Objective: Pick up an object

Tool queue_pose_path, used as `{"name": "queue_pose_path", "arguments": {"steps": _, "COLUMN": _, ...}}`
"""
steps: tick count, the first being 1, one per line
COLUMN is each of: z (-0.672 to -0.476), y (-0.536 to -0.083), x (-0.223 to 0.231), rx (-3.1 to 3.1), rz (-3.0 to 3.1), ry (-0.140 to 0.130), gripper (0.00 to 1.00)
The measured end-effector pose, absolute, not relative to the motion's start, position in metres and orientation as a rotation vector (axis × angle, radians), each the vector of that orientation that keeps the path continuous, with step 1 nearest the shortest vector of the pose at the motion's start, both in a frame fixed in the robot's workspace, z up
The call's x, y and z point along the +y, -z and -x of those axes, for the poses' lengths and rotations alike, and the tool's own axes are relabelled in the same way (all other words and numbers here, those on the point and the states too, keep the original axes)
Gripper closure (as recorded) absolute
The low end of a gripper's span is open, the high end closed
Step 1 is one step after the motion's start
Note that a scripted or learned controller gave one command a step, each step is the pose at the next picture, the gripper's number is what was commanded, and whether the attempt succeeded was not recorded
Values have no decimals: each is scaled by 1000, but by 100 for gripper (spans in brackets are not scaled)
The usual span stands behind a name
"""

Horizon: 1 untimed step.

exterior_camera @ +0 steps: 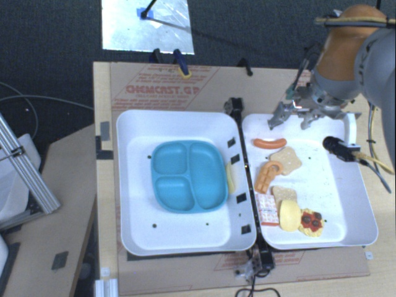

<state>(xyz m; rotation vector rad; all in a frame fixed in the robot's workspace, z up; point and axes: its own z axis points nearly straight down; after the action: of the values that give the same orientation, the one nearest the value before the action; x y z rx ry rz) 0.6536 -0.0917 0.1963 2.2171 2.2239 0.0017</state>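
Nearest in the right bin [362,218]: a pizza slice [311,223], cheese [289,215], a carton [266,210]. Further back, bread [286,161], then a sausage [270,143] lying crosswise, left to right. The left bin [133,228] holds a blue tray [189,176]. At the far rim, the end effector [294,119] hangs spread open, gripping nothing.

Bright, even light; perhaps slightly soft.
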Motion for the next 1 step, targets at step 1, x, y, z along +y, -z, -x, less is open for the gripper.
{"name": "queue_pose_path", "arguments": {"steps": 1, "z": -622, "y": -80, "x": -128, "rx": 2220, "rz": -2225, "ry": 4, "gripper": 0}}
